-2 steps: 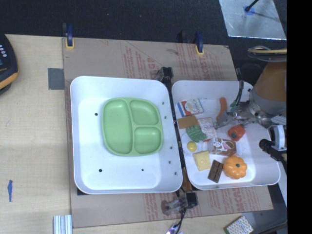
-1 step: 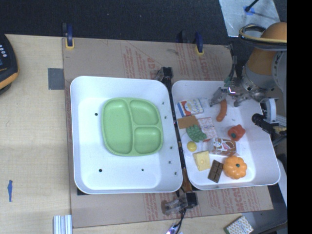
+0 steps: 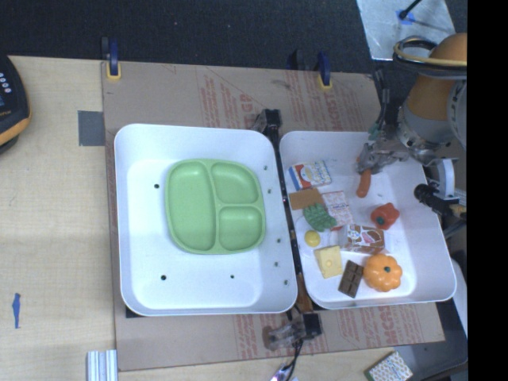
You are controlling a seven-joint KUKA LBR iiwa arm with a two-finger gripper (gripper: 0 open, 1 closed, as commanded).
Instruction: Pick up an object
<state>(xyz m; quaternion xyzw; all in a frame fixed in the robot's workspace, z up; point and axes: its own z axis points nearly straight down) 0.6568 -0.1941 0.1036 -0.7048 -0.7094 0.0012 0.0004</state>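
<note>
Objects for picking are lying in the right bin (image 3: 444,244), while the left bin (image 3: 135,213) is holding a green divided plate (image 3: 214,205) that is resting flat near its middle. Going rightwards, along the left side of the right bin, a small printed card (image 3: 311,173) is lying near the top, a brown flat piece (image 3: 305,199) is sitting just under it, then a green knobbly piece (image 3: 317,215), a small yellow round thing (image 3: 313,239), and a yellow cheese wedge (image 3: 329,260). Beside these, a second printed packet (image 3: 339,209) and a brown and white packet (image 3: 362,237) are lying near the middle of the bin, and a dark chocolate bar (image 3: 351,279) is touching an orange pumpkin (image 3: 382,272) at the lower edge. A red pepper (image 3: 384,215) is sitting apart, more to the right. An orange carrot-like stick (image 3: 363,183) is standing tilted in the upper part of the bin, directly under the gripper (image 3: 376,158). The grey arm (image 3: 432,94) is reaching in from the upper right and bending downwards, with the gripper hanging just above the stick's top end. I cannot tell whether the jaws are spread or pressed together, or whether they are touching the stick.
</note>
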